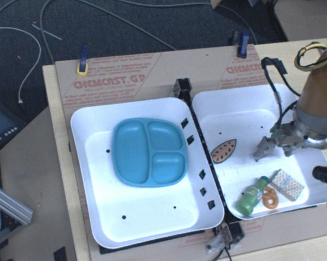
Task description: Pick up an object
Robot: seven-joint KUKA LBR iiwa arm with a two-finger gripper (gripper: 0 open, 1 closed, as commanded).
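Here is the surface (113,68), brown board with red lettering, carrying two shallow white bins side by side. The left bin (102,212) holds a blue divided plate (150,151), lying flat a little toward twelve o'clock of the bin's middle. The right bin (231,103) has the candidates for picking. A brown leaf-shaped piece (223,150) lies at nine o'clock in that bin, close to the divider between the two bins. Down at six o'clock sits a cluster: a green bottle (253,197) lying on its side, an orange pretzel-like ring (270,198) touching the bottle at its three o'clock side, and a small patterned packet (288,184) just beside the ring, toward two o'clock of it.

The arm comes in from three o'clock, orange band above the grey wrist. The end effector (268,147) sits low over the middle of the right bin, between the leaf-shaped piece at its nine o'clock and the packet at its five o'clock, apart from both. Its fingers look slightly apart, with nothing seen between them; bare white bin floor shows around the tips.
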